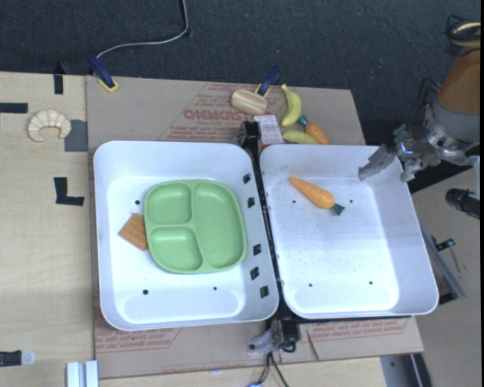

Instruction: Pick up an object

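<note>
While jaws (381,166) hover empty, spread open, right of small orange plastic carrot (312,192) | risk: carrot rolls from pinch

This is a robotics lab, a test bench rather than a home. Left of the tool (381,164), two shallow white bins (113,240) sit on printed cardboard (177,111) clamped to the tabletop (24,240), which carries black tape marks (4,115). Toy food serves as props: a carrot (313,193), bananas (291,107), a croissant (50,124). A cable (165,35) trails over dark carpet (323,22) beyond.
</note>
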